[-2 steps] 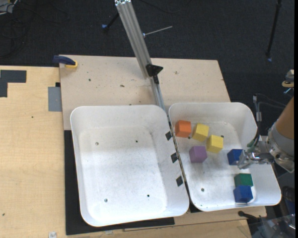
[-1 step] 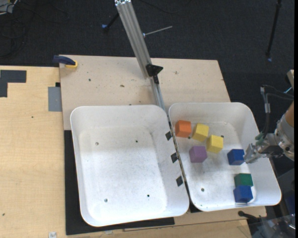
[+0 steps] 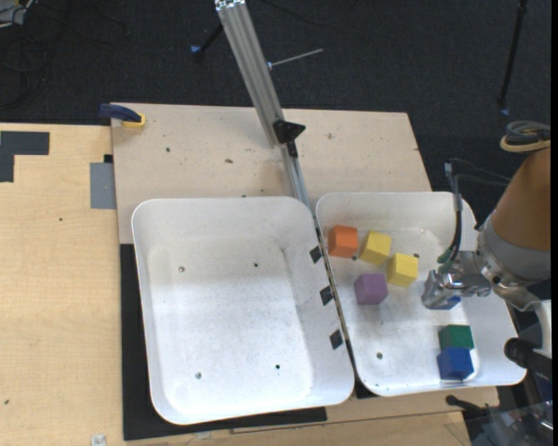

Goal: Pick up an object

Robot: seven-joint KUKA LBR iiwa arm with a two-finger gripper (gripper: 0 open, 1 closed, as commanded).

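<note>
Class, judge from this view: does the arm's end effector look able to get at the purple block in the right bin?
Probably yes. The end effector hangs in the right bin, and the purple block lies beside it with bare floor between; the nearest yellow block sits just behind that path.

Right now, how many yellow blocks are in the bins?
2, both in the right bin. One yellow block sits just right of the orange block; the other yellow block lies nearer the gripper. The arm could hide more.
</note>
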